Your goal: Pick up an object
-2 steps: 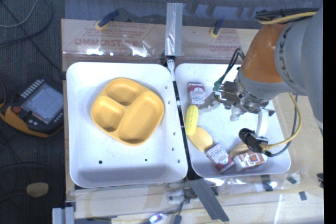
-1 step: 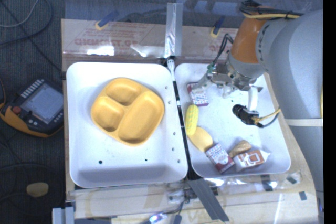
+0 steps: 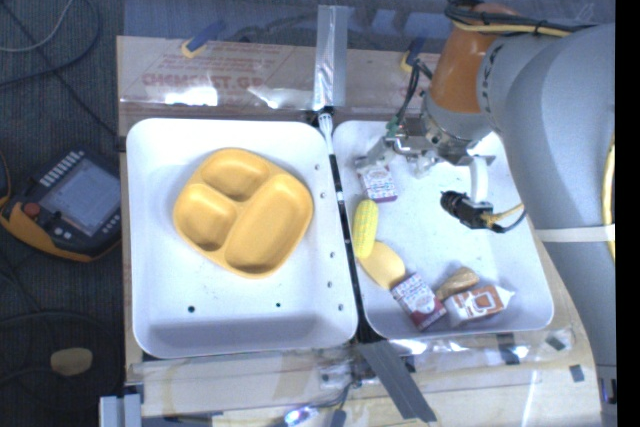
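Two shallow white bins side by side on tabletop (image 3: pixel 140 75). Left bin (image 3: pixel 150 315): one yellow three-compartment dish (image 3: pixel 243 211), roughly centred, slightly tilted.

Right bin (image 3: pixel 520 285): ear of toy corn (image 3: pixel 366 227) near left wall, long axis running near to far, almost parallel to the divider, far tip pointing toward a small red-and-white packet (image 3: pixel 379 183). Just below corn, touching or nearly so, a pale yellow-orange rounded piece (image 3: pixel 382 265), long axis slanting toward lower right. Beside that, a red-and-white carton (image 3: pixel 418 300) lying on its side, slanted. Near front right corner, a brown bun-like item (image 3: pixel 458 281) against an orange-and-white packet (image 3: pixel 483 301).

Arm entering from right, orange band above wrist. Claw (image 3: pixel 408 140) low over far part of right bin, just beside the small packet, near its upper right. Claw state: cannot tell. Black connector with yellow cable (image 3: pixel 470 209) hanging off wrist over bin centre.
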Robot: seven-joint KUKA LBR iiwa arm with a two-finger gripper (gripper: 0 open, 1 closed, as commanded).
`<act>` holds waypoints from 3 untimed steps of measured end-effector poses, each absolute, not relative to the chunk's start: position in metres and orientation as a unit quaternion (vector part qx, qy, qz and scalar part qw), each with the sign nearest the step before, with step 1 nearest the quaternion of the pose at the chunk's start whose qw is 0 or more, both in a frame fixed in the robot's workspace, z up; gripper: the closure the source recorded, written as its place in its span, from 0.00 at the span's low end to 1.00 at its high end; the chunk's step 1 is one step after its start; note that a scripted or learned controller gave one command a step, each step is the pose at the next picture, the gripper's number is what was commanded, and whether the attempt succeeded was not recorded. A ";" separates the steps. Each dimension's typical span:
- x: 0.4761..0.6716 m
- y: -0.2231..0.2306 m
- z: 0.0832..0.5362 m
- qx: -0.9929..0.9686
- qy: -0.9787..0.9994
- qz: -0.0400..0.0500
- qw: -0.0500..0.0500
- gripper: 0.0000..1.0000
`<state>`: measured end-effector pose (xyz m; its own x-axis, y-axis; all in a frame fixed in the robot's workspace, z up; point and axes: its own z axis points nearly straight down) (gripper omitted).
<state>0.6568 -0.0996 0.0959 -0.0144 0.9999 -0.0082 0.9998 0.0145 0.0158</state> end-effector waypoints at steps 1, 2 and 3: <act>0.661 -0.097 0.110 0.701 0.714 0.007 0.010 1.00; 0.660 -0.097 0.108 0.701 0.713 0.005 0.009 0.00; 0.640 -0.101 0.101 0.717 0.697 0.012 0.014 0.00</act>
